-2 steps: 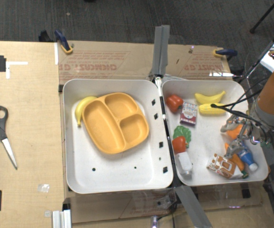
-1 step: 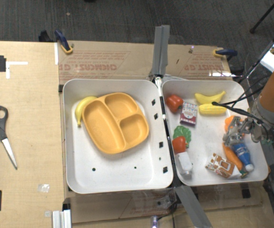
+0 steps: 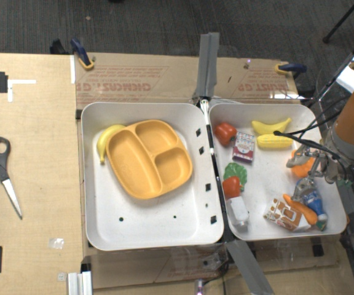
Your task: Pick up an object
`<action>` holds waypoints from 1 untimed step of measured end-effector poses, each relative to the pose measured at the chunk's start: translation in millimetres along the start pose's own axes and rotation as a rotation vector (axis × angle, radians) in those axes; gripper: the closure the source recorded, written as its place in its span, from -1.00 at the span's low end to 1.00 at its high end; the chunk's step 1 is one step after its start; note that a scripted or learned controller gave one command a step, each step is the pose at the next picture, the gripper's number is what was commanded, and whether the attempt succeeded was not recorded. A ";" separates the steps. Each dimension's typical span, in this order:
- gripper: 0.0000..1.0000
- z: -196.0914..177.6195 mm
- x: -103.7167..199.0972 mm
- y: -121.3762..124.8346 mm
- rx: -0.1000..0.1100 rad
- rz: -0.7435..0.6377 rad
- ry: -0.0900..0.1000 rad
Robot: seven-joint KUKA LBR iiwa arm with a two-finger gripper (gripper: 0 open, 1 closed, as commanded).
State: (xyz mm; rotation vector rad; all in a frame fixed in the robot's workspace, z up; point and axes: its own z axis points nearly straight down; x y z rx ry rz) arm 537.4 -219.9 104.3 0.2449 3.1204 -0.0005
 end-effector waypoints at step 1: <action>-1.00 5.9 -1.6 -1.9 0.001 0.040 -0.005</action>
